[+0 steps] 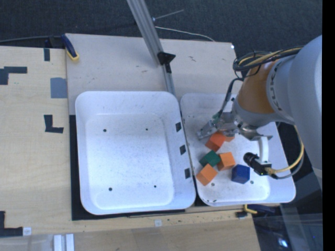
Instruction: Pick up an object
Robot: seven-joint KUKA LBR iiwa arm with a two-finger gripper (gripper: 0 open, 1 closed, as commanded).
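Observation:
Several small blocks lie in the right bin (pixel 277 192): an orange block (pixel 216 140) just under my gripper, a green block (pixel 211 158), an orange block (pixel 226 160), another orange block (pixel 206 174) at the front left, and a blue block (pixel 241 173). My gripper (pixel 215 128) hangs low over the bin's middle, right above the topmost orange block. The wrist hides how its fingers stand.
The left bin (pixel 128 150) stands beside the right one, with a raised rim between them. A slanted metal rail (pixel 149 30) reaches down to the bins' back edge. A black cable fitting (pixel 255 162) hangs off the wrist near the blue block.

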